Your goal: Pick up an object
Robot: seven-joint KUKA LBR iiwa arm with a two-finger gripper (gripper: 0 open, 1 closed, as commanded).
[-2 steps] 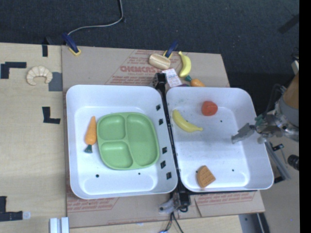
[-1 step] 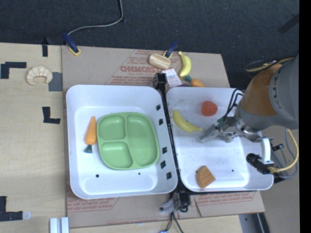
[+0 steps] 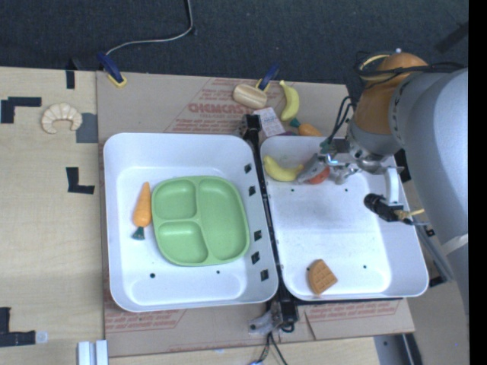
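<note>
Lighting: even, bright, diffuse, cast from overhead. Shadows: soft and short, seen beneath the green plate (image 3: 202, 220) and along the white bin (image 3: 122, 204) walls. Glare: mild, noted on the bin floors. Focus: slightly soft throughout; fine detail is lost. The dark floor (image 3: 228, 14) is underexposed.

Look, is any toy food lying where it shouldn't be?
Yes. A croissant lies on the bench far left of both bins, and a banana and bread roll sit on the cardboard behind them, outside either bin.
</note>
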